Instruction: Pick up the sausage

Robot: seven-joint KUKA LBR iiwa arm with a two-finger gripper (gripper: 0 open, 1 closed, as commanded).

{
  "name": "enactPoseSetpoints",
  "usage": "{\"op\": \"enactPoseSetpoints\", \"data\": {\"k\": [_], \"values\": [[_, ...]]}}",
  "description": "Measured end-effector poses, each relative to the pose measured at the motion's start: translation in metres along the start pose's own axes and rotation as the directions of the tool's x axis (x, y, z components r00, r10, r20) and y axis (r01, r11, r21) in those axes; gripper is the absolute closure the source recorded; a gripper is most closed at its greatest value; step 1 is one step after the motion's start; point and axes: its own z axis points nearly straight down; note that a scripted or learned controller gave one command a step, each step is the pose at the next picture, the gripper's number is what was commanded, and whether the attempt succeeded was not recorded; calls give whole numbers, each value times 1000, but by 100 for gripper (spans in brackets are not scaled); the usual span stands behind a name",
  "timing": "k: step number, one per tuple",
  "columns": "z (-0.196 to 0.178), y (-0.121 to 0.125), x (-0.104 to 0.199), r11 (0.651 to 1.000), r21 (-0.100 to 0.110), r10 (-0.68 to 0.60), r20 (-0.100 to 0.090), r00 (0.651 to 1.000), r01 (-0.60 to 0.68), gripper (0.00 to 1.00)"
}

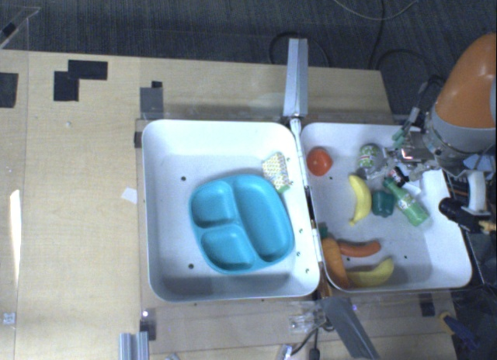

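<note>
The sausage [360, 248] is a reddish-orange link lying flat near the front of the right bin [446, 265]. It rests between an orange carrot-like piece [332, 256] on its left and a yellow banana [373, 273] just in front of it. My gripper [394, 160] hangs over the back of the right bin, well behind the sausage, among a green bottle [407, 203] and a small can [369, 154]. The grey wrist and orange band [470, 79] rise to the right. Nothing shows in the gripper's grasp.
A second banana [358, 199] and a red tomato [318, 161] lie in the right bin's left half, with a teal object [382, 203] beside the bottle. The left bin [167, 195] holds a blue compartment plate [242, 223] and a small patterned packet [276, 169].
</note>
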Motion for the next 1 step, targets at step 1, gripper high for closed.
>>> {"op": "enactPoseSetpoints", "data": {"k": [1], "values": [[31,28,15,993,-1,116,0,993,-116,0]]}}
